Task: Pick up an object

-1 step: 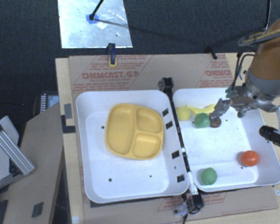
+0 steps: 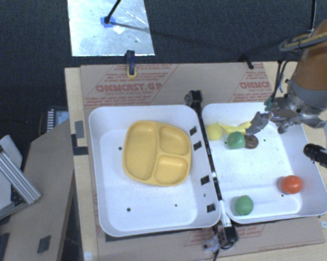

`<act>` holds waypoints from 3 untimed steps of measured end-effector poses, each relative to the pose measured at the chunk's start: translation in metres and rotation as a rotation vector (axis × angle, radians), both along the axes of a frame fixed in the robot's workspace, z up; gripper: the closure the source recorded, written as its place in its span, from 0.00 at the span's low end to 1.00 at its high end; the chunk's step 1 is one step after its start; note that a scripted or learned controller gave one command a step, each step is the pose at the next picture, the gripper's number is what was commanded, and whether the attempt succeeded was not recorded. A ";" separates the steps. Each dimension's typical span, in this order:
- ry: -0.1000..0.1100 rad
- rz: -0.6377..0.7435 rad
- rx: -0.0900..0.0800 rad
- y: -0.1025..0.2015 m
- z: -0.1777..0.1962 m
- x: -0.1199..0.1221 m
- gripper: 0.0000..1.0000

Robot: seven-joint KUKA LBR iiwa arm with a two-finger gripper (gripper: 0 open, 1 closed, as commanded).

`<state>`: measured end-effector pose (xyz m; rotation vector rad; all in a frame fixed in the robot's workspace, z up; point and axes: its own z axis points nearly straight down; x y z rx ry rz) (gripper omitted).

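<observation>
Camera view: round green fruit-shaped toy (image 2: pixel 235 141) in the right white bin (image 2: pixel 308 170), upper left part, touching the pincer (image 2: pixel 256 125) tip beside a small brown object (image 2: pixel 251 143). Pincer opening: cannot tell. Grey arm (image 2: pixel 312 97) enters from right, slanting down-left.

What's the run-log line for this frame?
phase: reaching | gripper: over right bin, by green object and yellow object | held: nothing visible | left bin: yellow divided plate

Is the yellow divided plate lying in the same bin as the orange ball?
No, the yellow plate lies in the left bin; the orange ball is in the right bin.
</observation>
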<state>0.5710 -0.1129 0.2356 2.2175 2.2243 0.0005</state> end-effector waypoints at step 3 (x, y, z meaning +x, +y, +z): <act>0.005 -0.003 0.001 0.013 -0.150 0.000 0.00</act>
